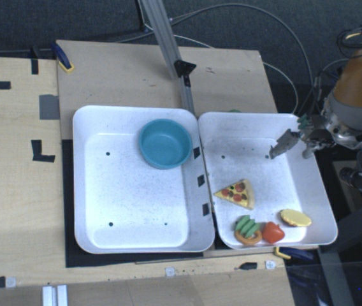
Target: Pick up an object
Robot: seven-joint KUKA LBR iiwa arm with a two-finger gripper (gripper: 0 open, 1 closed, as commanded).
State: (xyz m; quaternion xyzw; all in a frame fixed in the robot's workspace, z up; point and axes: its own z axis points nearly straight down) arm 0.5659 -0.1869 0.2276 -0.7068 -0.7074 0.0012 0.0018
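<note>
Flanking white bins (92,234) on bench (232,69)

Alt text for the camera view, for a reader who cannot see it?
The gripper hangs with open jaws over the right bin, above a toy pizza slice, vegetables, tomato and yellow piece. A blue bowl sits in the left bin.

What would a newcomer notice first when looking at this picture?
Probably the blue bowl, alone at the back of the left bin. Next, the toy food clustered at the right bin's front: a pizza slice, a tomato and a yellow piece.
</note>
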